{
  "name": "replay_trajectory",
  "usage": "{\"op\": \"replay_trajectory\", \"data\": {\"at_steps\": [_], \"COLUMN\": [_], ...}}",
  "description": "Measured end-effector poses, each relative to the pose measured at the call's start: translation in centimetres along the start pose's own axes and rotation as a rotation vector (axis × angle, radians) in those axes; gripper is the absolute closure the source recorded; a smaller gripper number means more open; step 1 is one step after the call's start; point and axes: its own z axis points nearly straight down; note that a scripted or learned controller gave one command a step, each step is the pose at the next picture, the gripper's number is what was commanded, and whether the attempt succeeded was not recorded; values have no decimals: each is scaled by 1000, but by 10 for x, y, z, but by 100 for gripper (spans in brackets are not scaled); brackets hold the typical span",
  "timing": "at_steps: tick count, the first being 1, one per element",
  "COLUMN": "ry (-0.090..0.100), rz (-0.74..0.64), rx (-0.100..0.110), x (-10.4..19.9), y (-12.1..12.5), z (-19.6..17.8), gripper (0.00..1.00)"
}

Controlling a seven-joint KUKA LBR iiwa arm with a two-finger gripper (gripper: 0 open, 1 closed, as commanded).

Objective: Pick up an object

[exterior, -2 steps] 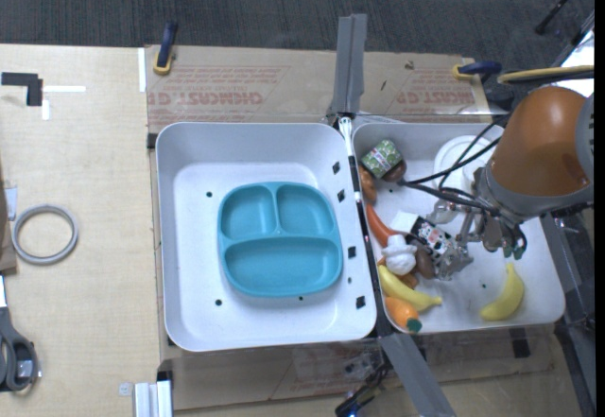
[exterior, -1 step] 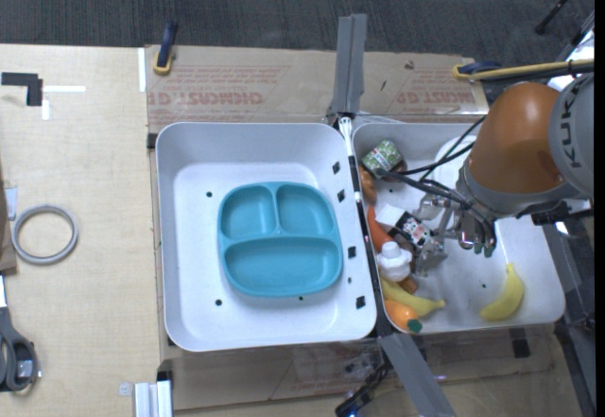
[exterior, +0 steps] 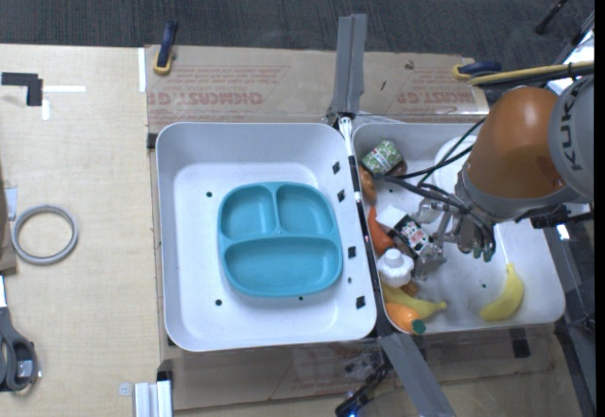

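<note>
Objects for picking lie in the right bin (exterior: 544, 309): carrots (exterior: 378, 234), a white bottle (exterior: 395, 265), a green can (exterior: 382, 157) and a banana (exterior: 504, 295). Left of them, the other bin (exterior: 180, 245) holds a teal divided plate (exterior: 280, 238). Gripper (exterior: 427, 250) sits low among the clutter beside the white bottle; whether it grips anything I cannot tell.

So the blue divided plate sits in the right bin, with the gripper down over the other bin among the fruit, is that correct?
Not quite: the camera view shows the blue divided plate in the left bin, not the right one. The rest holds: the gripper is down over the other bin, the right bin, among the fruit, with a banana close by.
</note>
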Motion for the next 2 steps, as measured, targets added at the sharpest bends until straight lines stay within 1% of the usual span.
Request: {"op": "replay_trajectory", "data": {"at_steps": [1, 2], "ry": [-2, 1], "rz": [32, 90], "rx": [2, 0], "x": [2, 5], "y": [3, 3], "z": [0, 1], "gripper": [0, 0]}}
